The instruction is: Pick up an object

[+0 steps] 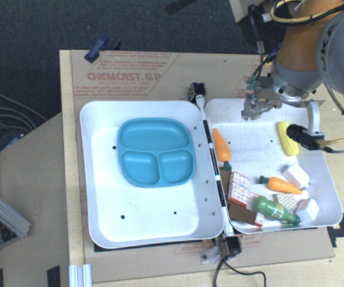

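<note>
The gripper [254, 110] hangs over the right bin's [330, 187] far-left corner, seemingly with nothing between its fingers; whether they are parted I cannot tell. Toys, including an orange carrot [221, 144], lie nearer and rightward.

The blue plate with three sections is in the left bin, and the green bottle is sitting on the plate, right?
Not quite. The camera view shows the green bottle lying in the right bin, near its front edge among the other toys, not on the plate. The blue plate with three sections is in the left bin, as you said.
</note>
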Motion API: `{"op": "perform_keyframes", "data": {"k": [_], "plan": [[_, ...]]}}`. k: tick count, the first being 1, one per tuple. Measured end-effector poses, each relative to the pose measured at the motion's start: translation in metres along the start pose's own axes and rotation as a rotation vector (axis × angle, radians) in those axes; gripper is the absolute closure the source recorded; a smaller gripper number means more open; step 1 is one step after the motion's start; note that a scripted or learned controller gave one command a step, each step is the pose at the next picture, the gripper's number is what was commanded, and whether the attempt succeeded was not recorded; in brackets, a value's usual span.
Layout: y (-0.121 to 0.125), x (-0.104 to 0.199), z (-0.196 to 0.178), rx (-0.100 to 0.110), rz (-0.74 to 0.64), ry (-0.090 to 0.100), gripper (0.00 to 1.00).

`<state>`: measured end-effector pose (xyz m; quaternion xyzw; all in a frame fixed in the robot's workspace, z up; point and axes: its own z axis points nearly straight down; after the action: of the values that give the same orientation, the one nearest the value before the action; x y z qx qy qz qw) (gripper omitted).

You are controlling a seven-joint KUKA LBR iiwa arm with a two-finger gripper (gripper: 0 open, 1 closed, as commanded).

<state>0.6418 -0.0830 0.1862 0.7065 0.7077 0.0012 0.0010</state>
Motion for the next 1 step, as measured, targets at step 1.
{"op": "perform_keyframes", "data": {"k": [1], "plan": [[-0.0009, -0.0006, 0.0013, 0.003, 0.001, 0.0, 0.0]]}}
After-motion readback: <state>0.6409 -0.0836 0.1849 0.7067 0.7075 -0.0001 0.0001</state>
